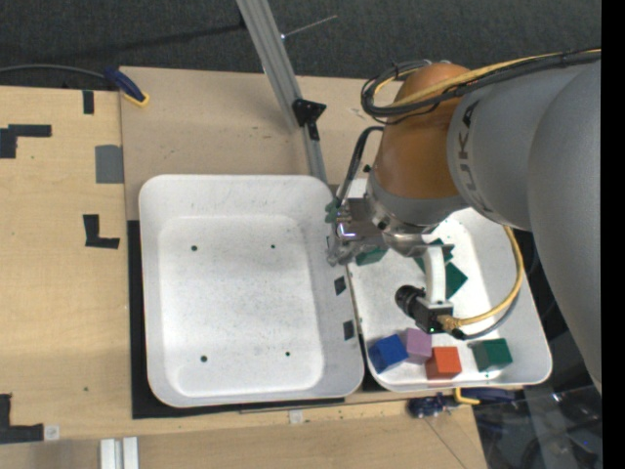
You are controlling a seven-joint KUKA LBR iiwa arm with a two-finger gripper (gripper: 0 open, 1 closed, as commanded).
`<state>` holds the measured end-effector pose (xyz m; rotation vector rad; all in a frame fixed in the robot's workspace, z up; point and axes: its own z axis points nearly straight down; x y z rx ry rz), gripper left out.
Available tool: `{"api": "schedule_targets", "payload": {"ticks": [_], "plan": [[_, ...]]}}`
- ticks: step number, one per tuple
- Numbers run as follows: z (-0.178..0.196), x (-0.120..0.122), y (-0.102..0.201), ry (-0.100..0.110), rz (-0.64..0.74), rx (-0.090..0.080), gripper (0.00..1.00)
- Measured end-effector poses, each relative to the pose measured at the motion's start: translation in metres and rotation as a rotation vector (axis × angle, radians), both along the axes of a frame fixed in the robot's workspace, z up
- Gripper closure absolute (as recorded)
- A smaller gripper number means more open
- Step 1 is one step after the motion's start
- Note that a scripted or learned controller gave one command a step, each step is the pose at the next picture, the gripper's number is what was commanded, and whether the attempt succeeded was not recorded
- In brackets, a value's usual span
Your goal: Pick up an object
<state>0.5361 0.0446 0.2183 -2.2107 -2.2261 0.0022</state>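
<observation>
My gripper (345,234) hangs low over the left edge of the right bin (532,360), under the orange wrist band (420,154). A small teal piece (371,257) lies right beside it; whether it is held cannot be told. Another teal-green piece (455,277) lies further right in the same bin, partly hidden by the arm. Along the bin's front edge sit a blue block (388,352), a purple block (418,344), an orange block (445,362) and a dark green block (491,353).
The left bin (156,203) stands next to the right one, their rims touching near the gripper. A slanted metal rod (278,62) runs down from the top to the bins' back edge. A yellow cable (493,306) loops beside the wrist.
</observation>
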Motion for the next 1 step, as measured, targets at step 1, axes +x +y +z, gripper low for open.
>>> {"api": "schedule_targets", "payload": {"ticks": [1], "plan": [[-0.0038,-0.0239,0.0521,0.0,0.0,-0.001,1.0]]}}
